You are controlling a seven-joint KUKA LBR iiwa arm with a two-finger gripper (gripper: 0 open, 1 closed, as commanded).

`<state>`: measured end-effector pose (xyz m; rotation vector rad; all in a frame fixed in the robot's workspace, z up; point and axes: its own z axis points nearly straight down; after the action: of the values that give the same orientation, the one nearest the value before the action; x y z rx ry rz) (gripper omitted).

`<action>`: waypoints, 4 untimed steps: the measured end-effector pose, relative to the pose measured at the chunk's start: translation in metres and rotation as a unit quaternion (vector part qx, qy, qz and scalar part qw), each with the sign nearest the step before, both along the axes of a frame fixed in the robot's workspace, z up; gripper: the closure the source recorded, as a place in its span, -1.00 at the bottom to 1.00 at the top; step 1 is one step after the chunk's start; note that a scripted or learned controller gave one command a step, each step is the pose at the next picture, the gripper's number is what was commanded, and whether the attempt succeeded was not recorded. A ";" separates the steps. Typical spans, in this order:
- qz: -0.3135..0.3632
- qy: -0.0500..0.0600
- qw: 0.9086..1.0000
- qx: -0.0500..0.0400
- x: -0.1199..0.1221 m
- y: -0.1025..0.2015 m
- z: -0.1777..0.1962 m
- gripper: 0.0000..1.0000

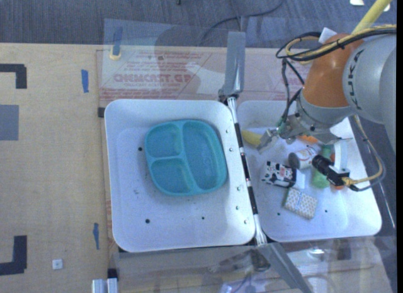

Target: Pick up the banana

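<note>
The banana (250, 137) lies at the left edge of the right bin (352, 222), close to the divider between the bins. Only its yellow left end shows; the rest is hidden under my gripper (272, 138). The gripper hangs low over the banana's right part, below the orange band of the arm (327, 77). Whether it touches the banana cannot be made out from this angle.
The left bin (126, 216) holds a teal divided plate (186, 157). In the right bin lie a black-and-white item (279, 173), a patterned block (301, 203), a green object (322, 179) and an orange piece (309, 139). Cables loop around the arm.
</note>
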<state>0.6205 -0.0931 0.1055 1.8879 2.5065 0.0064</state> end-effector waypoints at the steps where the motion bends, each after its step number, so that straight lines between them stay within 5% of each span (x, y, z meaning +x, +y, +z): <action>1: 0.049 0.001 0.999 -0.001 0.016 0.046 0.080 -1.00; 2: 0.051 0.002 0.999 -0.001 -0.003 0.040 0.080 -1.00; 3: 0.023 0.002 1.000 -0.001 -0.020 -0.017 0.038 -1.00; 4: 0.162 -0.018 0.987 -0.006 -0.024 -0.007 0.011 -1.00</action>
<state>0.5968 -0.1001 0.1167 1.4391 2.7478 0.0265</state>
